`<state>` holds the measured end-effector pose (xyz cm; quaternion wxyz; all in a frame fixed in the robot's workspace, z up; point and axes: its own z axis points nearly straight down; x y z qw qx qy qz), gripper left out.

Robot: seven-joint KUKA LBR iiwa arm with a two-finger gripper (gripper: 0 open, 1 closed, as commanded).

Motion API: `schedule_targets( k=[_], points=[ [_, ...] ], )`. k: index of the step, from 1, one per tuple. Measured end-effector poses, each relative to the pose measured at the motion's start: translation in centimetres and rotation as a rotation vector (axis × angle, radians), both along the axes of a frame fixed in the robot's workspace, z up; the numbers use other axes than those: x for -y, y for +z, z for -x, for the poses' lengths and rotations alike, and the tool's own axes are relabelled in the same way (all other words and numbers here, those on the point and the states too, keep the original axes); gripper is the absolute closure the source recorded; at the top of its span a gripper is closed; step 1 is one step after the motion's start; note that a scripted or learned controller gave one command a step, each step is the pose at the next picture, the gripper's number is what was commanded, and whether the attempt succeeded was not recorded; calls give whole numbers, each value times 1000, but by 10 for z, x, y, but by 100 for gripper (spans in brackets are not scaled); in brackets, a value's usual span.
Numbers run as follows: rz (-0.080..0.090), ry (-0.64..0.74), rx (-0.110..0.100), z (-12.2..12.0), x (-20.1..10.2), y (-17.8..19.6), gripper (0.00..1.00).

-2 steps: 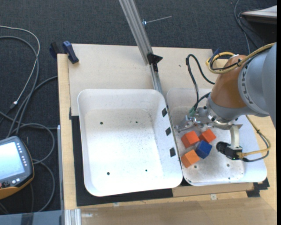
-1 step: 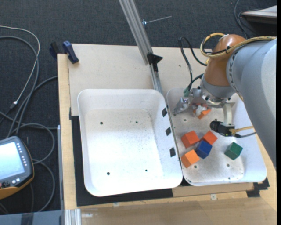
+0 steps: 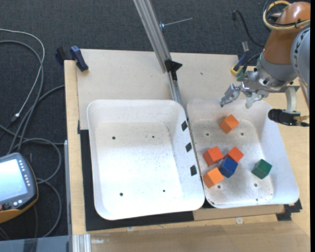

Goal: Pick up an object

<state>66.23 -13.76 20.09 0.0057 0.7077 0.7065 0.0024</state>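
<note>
Six blocks lie in the right bin [image 3: 280, 147], five clustered toward its near left [image 3: 224, 163] and one behind them [image 3: 229, 123], beside the left bin [image 3: 98, 118], the gripper [image 3: 240, 98] above the far rim.

Dark carpeted floor [image 3: 34, 15] — loose grey cables [image 3: 22, 106], pale wooden bench [image 3: 123, 74], slanted aluminium rail [image 3: 155, 37], handheld screen pendant [image 3: 15, 184].

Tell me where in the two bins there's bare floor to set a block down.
The left bin offers bare floor all across. In the right bin, the clear strip runs along the near rim. It's crowded mid-bin around the blue block, with orange blocks touching it and the green block nearby.
</note>
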Motion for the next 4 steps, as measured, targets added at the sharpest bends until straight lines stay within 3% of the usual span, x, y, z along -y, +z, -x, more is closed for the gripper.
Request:
schedule_targets(
  k=[1,2,3,4],
  points=[
    [-6,1,-20,-9,14,-106,0],
    [-4,5,-11,-12,13,-89,100],
    [-4,5,-13,-12,12,-89,0],
    [-4,-2,-15,9,51,-98,0]
  ],
)
